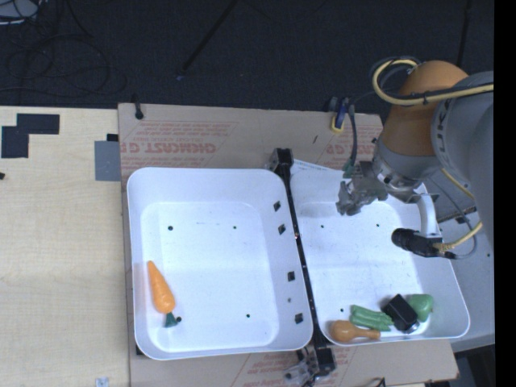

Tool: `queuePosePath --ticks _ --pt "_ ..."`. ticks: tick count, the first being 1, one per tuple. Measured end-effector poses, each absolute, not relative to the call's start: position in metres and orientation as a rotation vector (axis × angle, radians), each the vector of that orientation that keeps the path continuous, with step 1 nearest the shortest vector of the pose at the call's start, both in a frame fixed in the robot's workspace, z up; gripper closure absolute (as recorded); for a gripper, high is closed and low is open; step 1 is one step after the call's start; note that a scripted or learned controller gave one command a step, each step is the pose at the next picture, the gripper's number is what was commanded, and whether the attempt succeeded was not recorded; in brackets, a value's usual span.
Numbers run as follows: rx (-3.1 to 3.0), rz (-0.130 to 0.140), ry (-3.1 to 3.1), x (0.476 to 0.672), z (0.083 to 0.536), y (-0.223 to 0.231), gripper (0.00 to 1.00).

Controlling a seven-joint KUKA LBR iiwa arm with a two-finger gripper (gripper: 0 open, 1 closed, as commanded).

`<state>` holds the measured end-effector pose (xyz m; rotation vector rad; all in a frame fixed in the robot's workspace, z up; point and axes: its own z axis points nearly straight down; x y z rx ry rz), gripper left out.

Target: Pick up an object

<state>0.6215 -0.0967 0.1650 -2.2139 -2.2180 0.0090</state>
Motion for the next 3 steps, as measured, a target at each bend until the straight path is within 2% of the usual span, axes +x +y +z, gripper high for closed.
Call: queuePosePath --ticks 1,3 --pt "-2.221 -0.010 -2.230 0.646 0.256 -0.062 1.00" --pt "-2.227 -0.002 -2.222 0.572 0.397 -0.125 1.00"
